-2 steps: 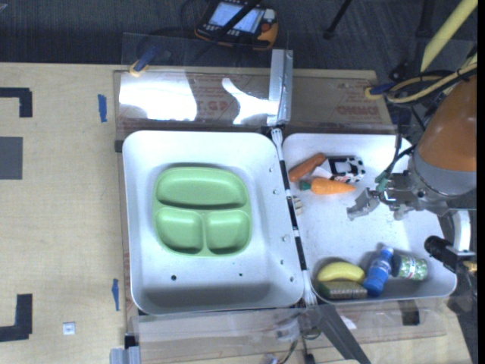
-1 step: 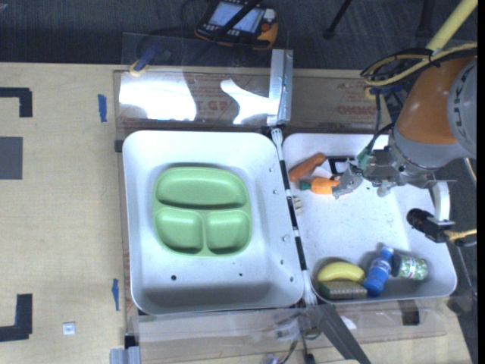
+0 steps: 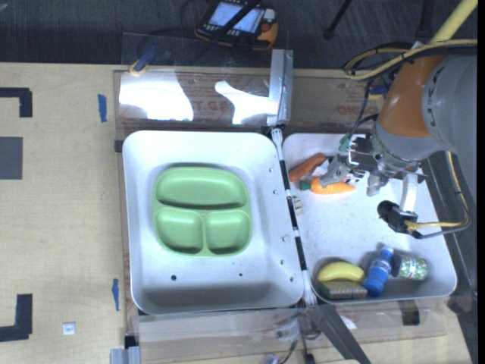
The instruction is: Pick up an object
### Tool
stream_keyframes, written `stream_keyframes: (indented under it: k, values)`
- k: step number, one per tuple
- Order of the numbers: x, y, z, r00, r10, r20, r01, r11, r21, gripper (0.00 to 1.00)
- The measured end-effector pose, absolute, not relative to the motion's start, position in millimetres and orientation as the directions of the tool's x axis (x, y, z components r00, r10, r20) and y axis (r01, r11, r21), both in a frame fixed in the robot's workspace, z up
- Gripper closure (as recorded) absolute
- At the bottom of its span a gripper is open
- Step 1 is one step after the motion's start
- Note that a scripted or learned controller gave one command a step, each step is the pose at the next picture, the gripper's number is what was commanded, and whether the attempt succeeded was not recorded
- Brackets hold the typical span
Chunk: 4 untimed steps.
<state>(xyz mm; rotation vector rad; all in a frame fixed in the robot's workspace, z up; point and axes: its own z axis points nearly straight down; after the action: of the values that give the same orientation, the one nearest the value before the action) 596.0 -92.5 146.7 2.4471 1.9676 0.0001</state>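
An orange carrot [image 3: 334,189] lies in the upper left part of the right bin [image 3: 341,226], just right of the divide between the bins. A second carrot-like orange piece [image 3: 307,166] lies up and left of it, near the bin's rim. The hand [image 3: 342,167] sits directly over these two, at the end of the grey arm [image 3: 447,112] that comes in from the upper right of the frame, its orange band [image 3: 405,101] just above the wrist. The hand is low and close to the carrot, perhaps touching it, but whether its fingers are apart or together cannot be made out.

Along the lower edge of the same bin lie a yellow banana [image 3: 339,271], a blue bottle [image 3: 379,271] and a green can [image 3: 411,267], in a row from left to right, well apart from the hand. The left bin [image 3: 144,203] holds a green three-compartment tray [image 3: 202,208] near its middle. Both bins rest on the counter [image 3: 53,203].
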Motion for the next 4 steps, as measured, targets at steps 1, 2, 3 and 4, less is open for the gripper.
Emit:
stream_keyframes:
  k: [1, 2, 3, 4]
  values:
    - [633.7, -99.1, 92.7, 0.213, 0.977, -0.003, 0.977, -0.213, 0.018, 0.00]
    - [635.1, -98.6, 104.6, 0.210, 0.978, -0.006, 0.977, -0.210, 0.021, 1.00]
    - [635.1, -98.1, 104.5, 0.210, 0.978, -0.005, 0.978, -0.210, 0.021, 0.00]
    - [611.1, -96.0, 86.1, 0.163, 0.987, 0.001, 0.987, -0.163, 0.002, 0.00]
